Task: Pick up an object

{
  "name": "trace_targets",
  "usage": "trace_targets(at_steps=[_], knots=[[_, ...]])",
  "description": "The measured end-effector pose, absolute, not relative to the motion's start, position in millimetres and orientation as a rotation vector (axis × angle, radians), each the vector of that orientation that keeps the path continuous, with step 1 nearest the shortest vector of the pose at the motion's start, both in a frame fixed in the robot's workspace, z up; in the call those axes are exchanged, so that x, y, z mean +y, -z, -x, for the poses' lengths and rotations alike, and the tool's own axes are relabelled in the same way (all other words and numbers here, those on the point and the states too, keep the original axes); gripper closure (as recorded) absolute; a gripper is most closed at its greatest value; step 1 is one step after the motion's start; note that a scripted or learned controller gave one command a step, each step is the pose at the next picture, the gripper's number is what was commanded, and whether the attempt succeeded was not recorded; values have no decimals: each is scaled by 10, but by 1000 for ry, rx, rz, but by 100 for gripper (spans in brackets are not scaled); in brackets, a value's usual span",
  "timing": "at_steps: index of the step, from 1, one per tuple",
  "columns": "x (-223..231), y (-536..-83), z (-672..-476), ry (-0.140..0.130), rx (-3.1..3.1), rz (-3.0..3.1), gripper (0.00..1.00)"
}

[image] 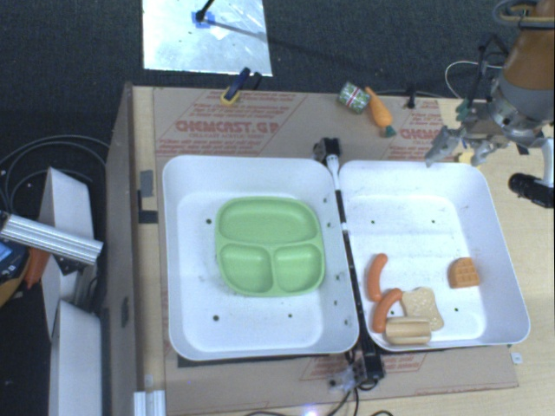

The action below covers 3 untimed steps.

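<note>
My gripper hangs at the upper right, just beyond the far rim of the right bin, its two fingers spread apart with nothing between them. In that bin lie an orange sausage, a second sausage, a slice of toast, a tan bun-like piece and an orange waffle piece. All sit near the bin's front, well below the gripper. The left bin holds a green divided plate.
On the cardboard behind the bins lie a toy carrot, a small green can and a yellow-and-black clip. A black clamp sits where the bins meet. Cables and a metal bar lie at the left.
</note>
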<state>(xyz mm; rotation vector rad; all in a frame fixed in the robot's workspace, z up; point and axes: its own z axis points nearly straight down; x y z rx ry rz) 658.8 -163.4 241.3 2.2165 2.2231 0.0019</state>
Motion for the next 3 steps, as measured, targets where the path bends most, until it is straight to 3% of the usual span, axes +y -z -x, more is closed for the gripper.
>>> trace_targets(at_steps=[1,2,3], knots=[[-1140,-845,-6691,-3,2226,-2215,0],[-828,-1013,-6695,-5,2226,-2213,0],[-844,-840,-6225,0,2223,-2220,0]])
